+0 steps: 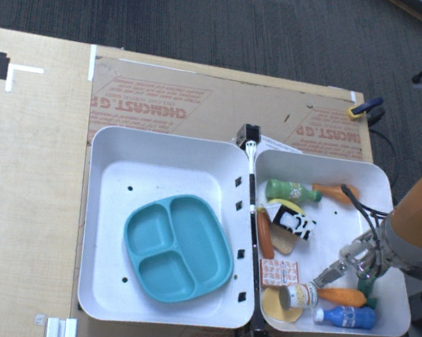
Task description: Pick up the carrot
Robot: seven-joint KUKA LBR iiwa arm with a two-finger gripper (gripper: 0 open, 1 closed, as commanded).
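Lower right of the frame, inside the right bin (378,181), we see the gripper (330,277) hanging just above and left of the carrot (343,296). Its fingers (326,278) look slightly apart w/ nothing between them; tips point down-left, close to the carrot's left end, but we can't tell if they touch it. The grey arm (414,226) w/ its orange band comes in from the right edge.

The carrot lies roughly horizontal near the bottom of the right bin, btwn a small jar w/ a white lid (300,296) on its left and a dark green item (367,287) at its upper right. Just below it lies a blue-and-white bottle (346,318), about touching. A tan disc (282,309) sits under the jar, bottom left corner of that bin.

Upper part of the same bin: a green bottle (290,191) lying on its side, an orange-handled tool (334,193) right of it, a black-and-white block (295,223), a brown sausage-like piece (265,232) along the left wall, and a red-patterned card (278,273).

Left bin (119,150) holds a teal divided plate (177,247). Both bins rest on cardboard (204,108) over the light wood surface (21,175).
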